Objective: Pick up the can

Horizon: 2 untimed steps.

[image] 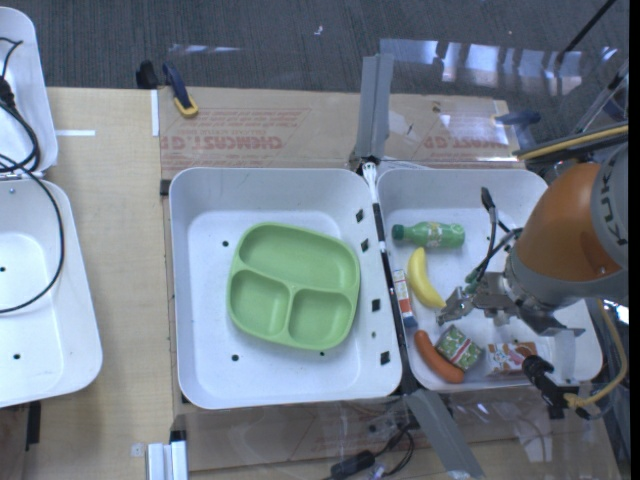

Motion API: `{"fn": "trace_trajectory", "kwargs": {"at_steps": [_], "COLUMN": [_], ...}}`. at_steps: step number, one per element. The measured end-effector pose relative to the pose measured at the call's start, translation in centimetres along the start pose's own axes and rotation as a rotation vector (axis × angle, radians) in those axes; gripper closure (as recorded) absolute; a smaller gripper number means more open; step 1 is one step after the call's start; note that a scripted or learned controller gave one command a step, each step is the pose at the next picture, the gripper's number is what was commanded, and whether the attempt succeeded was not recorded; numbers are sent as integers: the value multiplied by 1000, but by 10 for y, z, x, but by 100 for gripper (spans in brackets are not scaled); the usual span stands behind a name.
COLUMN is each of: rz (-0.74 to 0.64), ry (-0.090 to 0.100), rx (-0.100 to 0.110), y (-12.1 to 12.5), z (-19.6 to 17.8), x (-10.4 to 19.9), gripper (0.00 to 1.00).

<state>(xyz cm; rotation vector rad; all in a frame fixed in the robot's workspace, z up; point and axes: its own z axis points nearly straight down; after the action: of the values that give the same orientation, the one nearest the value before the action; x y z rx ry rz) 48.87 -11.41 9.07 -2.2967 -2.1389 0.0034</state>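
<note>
The can [459, 347], small with a green and red label, lies in the right bin [566, 380] near its front wall, between a red sausage and a flat packet. My gripper [470, 305] hangs just above and behind the can, close to it, below the orange band of the arm. Nothing shows as held in it. The arm covers the right part of this bin.
A green bottle [430, 234] lies at the back of the right bin, a banana [423, 278] in front of it, a red sausage [438, 358] at the front left and a packet [511, 357] beside the can. The left bin [195, 268] holds a green divided plate [294, 285].
</note>
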Motion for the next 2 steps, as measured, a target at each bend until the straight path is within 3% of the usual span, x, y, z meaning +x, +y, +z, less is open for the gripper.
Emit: {"fn": "trace_trajectory", "kwargs": {"at_steps": [1, 2], "rz": [-273, -224], "ry": [0, 0], "rx": [-1, -2], "y": [-13, -13], "z": [0, -1], "x": [19, 15], "gripper": [0, 0]}}
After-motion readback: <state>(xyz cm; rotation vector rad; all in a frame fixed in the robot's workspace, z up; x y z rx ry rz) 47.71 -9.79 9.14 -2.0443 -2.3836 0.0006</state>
